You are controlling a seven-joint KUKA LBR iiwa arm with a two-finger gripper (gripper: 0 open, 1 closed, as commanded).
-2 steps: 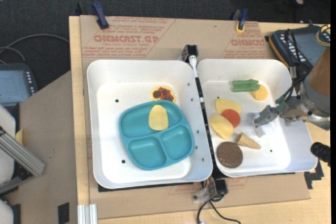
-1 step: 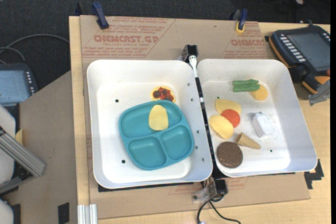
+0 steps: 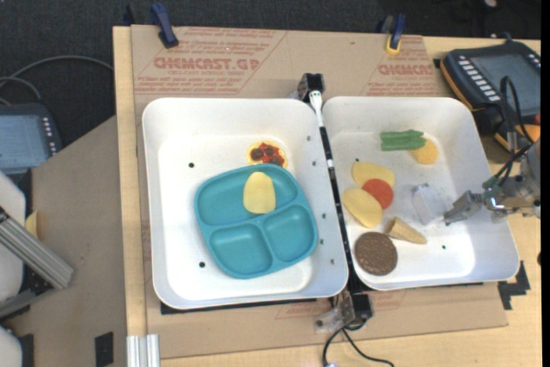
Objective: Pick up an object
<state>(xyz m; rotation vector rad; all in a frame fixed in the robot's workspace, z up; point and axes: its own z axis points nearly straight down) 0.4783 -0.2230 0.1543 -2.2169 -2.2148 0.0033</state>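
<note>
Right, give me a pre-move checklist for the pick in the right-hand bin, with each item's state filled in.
1. Claw inside the right bin: ok, it sits near the bin's right side.
2. Claw holding nothing yet: ok, no item shows between its fingers.
3. Finger opening: cannot tell, too small and blurred.
4. Nearest target free to take: ok, the wedge-shaped tan piece lies apart from the brown disc.
5. Clutter risk: not ok, the red piece overlaps the yellow pieces.
6. Left bin contents out of the way: ok, the teal divided plate stays across the divider.
</note>
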